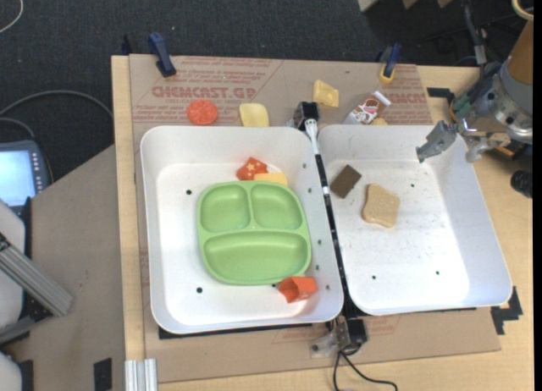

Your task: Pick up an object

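- The gripper point(449, 145) hangs at the upper right of the frame, over the far corner of the right bin point(457, 271). One grey finger point(434, 142) points left and a second part sits beside it; they look spread with nothing between them, though at this size I wouldn't swear how wide.
- The likeliest target, a tan bread slice point(381, 206), lies flat near the middle of the right bin, well below and left of the gripper.
- Just up and left of it sits a small brown square point(345, 181), apart from the bread.
- The bread looks like a light toy piece, probably stiff enough, but low and flat. I'd pinch it across its narrower edges, coming straight down.
- The left bin point(161, 237) holds a green divided plate point(252, 232) with an orange block point(297, 288) at its lower edge and red and yellow bits point(258, 173) at its top.
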Controlling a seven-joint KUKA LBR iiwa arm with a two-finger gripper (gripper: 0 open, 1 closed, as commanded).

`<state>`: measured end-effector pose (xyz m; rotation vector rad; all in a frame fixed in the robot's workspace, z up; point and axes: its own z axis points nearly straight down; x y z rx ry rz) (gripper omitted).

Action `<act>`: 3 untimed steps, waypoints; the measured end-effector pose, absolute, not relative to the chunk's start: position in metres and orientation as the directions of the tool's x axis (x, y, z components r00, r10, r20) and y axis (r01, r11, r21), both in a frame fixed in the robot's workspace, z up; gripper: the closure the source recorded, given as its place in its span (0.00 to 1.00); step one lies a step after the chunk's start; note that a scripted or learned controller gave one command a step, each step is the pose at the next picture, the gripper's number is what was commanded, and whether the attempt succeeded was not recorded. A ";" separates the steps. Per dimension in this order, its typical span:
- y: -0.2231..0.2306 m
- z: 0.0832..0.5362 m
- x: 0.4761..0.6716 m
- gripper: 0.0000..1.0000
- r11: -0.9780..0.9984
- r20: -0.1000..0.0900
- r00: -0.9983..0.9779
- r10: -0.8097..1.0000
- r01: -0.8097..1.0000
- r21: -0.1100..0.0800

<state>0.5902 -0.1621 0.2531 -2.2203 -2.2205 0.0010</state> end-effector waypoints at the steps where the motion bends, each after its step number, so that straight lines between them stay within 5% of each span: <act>1: -0.117 0.123 0.564 0.00 0.002 0.006 -0.002 1.000 1.000 -0.015; 2: -0.180 0.082 0.511 0.00 -0.008 0.001 0.008 1.000 1.000 -0.009; 3: -0.130 0.187 0.557 0.00 0.008 -0.001 -0.007 1.000 1.000 0.014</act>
